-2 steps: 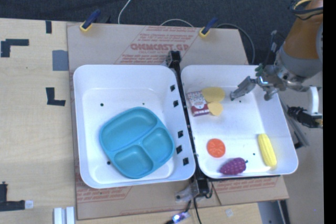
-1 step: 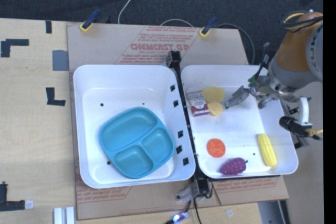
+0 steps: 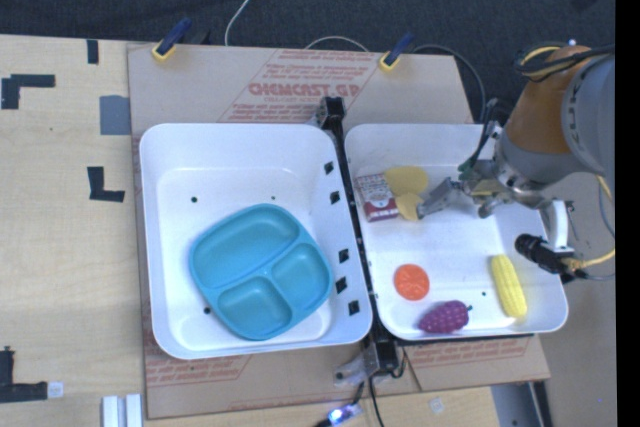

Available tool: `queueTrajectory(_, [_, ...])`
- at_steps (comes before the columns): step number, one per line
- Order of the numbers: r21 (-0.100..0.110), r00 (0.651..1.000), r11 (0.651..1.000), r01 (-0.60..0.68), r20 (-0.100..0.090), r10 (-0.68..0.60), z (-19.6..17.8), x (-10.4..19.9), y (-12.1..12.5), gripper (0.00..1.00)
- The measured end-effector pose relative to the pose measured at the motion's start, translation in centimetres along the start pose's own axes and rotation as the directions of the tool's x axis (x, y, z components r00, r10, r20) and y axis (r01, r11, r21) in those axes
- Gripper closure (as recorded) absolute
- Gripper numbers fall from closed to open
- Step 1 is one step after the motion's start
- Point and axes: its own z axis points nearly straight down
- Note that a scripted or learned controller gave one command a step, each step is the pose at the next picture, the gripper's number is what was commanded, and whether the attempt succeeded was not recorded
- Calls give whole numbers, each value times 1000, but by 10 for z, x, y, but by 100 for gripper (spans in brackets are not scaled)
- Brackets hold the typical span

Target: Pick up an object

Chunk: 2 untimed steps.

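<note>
Nearest the camera, in the right bin point(image 3: 540, 323), one bunch of purple grapes point(image 3: 444, 317) is lying by the front wall, one orange round fruit point(image 3: 411, 282) is sitting just behind and left of it, and one yellow corn cob point(image 3: 508, 285) is lying toward the right side, long axis running front to back. Further in, one small red-and-white packet point(image 3: 376, 197) is lying against the divider, with one pale yellow piece point(image 3: 407, 187) touching its right edge. The tool point(image 3: 432, 205) is reaching in from the right at a slant, its tip sitting right at that yellow piece, which lies just to its left and slightly behind; likely the target. Cannot tell whether the tool is parted or pinched together; nothing is visibly held. In the left bin point(image 3: 165, 155), one blue divided plate point(image 3: 260, 271) with three compartments is resting. Two bins in all, sitting side by side on a cardboard sheet point(image 3: 290, 85) on the worktop point(image 3: 60, 215).
</note>
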Motion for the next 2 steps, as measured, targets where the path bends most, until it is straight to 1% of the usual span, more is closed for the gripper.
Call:
queueTrajectory(1, [0, 1000, 1000, 2, 0, -2, -11, 1, 1, 100])
queueTrajectory(2, [-10, 1000, 1000, -1, 2, 1, -71, -5, 0, 100])
